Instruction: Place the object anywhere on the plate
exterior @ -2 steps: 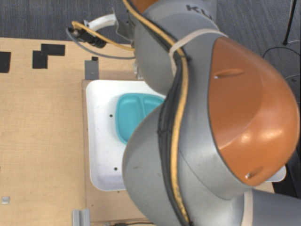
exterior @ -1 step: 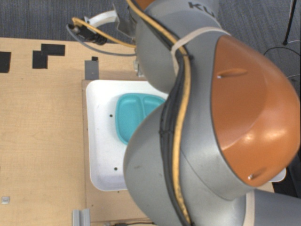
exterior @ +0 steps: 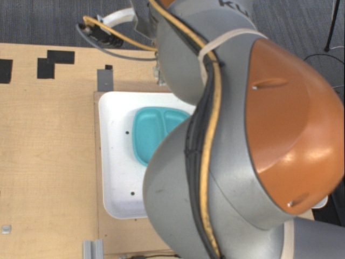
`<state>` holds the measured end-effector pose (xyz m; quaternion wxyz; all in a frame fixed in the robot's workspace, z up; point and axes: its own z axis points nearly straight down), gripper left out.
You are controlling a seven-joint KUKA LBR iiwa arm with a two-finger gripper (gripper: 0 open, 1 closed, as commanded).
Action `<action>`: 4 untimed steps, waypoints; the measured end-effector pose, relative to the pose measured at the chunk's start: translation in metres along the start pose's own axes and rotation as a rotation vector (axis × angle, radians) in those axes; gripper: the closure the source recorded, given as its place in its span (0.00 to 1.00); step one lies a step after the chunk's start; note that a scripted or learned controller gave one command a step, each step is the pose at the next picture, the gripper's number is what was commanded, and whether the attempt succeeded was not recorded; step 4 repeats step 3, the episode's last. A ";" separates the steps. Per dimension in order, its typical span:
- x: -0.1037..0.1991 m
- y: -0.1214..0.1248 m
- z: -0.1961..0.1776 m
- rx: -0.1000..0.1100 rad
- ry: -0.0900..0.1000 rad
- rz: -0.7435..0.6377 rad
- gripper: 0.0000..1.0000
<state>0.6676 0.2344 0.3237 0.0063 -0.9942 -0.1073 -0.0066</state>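
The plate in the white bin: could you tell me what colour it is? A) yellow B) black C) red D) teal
D: the plate lying in the white bin is teal, with a raised divider visible on it, and the arm covers its right part.

The arm (exterior: 232,144) covers the plate's (exterior: 153,131) right part — its left lies open.
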 end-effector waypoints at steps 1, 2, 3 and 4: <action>0.001 0.000 -0.010 0.002 0.001 -0.003 1.00; 0.002 -0.001 -0.020 0.005 0.001 -0.008 1.00; 0.002 -0.002 -0.030 0.008 0.002 -0.013 1.00; 0.002 -0.002 -0.030 0.008 0.002 -0.013 1.00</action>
